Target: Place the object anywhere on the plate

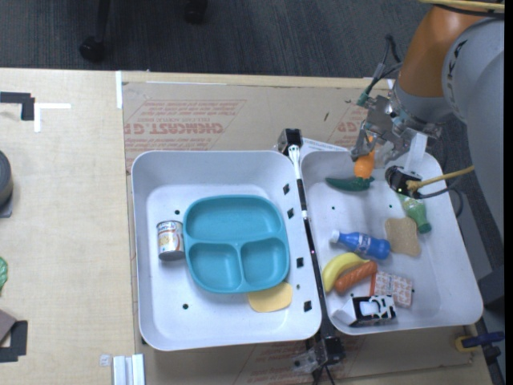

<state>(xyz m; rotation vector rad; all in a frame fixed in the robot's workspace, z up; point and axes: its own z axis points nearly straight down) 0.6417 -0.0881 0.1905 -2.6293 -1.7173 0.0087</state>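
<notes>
Nearest to me, at the front edge of the right bin (449, 295), lay a small black-and-white packet (373, 309), with a red-patterned packet (394, 286) just beyond it. A banana (337, 269) and an orange-red sausage-shaped toy (355, 276) lay touching side by side, and a blue bottle with a white cap (362, 244) lay on its side just past them. To their right was a tan slice of bread (403, 237), with a green bottle-like thing (415, 213) beyond it.

In the left bin (152, 295), a flat yellow piece (270, 297) poked out from under the near edge of the teal divided plate (237, 242). The plate sat in the middle of its bin, and a small tin can (170, 239) stood upright just beside its left rim.

Farther back in the right bin, a dark green pod-shaped piece (349, 184) lay on the floor of the bin. Just above it hung the claw (365, 157), clenched around a small orange object (365, 167), which was well apart from the plate. The grey arm with its orange band (437, 46) came in from the far right over the worktop (64, 215).
</notes>
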